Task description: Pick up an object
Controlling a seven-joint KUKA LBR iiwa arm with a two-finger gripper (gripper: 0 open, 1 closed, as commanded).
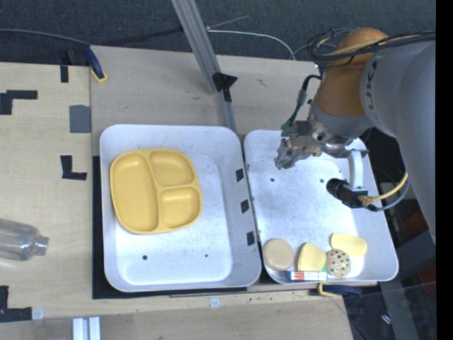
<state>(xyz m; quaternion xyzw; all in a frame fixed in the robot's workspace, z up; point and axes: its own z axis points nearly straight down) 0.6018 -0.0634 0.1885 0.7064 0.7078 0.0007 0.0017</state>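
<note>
In the right bin (311, 211), several small food-like objects lie along the near edge: a tan round bun (278, 253), a yellow wedge (310, 257), a speckled cookie (339, 263) and a pale yellow piece (349, 245). A thin pen-like stick (311, 276) lies in front of them. My gripper (287, 156) hangs over the far left part of the right bin, well away from those objects. I see nothing between its fingers.
The left bin (170, 261) holds a yellow divided tray (156, 190). A slanted metal pole (198, 34) stands behind the bins. A clear plastic bottle (21, 241) lies on the bench at the far left. A black cable fitting (347, 192) hangs over the right bin.
</note>
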